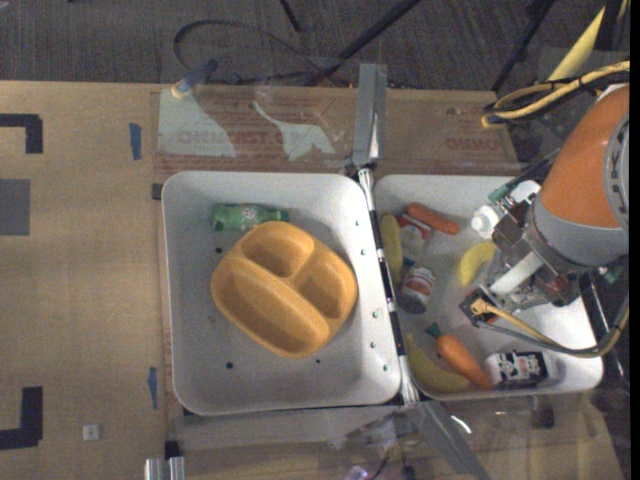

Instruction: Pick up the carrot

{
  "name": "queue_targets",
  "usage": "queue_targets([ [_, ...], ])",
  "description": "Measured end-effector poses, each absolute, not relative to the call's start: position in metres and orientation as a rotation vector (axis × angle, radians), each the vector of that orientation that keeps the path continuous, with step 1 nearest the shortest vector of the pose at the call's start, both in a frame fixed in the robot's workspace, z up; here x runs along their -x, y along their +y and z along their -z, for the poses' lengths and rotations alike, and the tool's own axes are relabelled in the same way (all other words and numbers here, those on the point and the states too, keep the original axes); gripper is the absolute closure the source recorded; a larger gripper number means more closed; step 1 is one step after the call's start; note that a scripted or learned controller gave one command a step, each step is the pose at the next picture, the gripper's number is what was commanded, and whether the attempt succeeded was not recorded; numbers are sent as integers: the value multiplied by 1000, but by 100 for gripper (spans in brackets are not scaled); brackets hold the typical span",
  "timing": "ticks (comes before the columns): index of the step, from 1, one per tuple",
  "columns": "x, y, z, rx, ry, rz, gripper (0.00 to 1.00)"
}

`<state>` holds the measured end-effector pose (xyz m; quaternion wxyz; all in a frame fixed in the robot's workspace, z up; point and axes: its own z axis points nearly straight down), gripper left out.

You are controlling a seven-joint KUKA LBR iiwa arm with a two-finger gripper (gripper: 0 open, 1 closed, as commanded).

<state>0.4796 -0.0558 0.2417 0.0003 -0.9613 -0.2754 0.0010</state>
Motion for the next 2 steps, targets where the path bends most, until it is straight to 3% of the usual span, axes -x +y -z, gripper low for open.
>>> queue_targets([
  [1,-480,-31,-290,3089,-572,-3,100],
  [2,-480,-31,-290,3089,-572,-3,0],
])
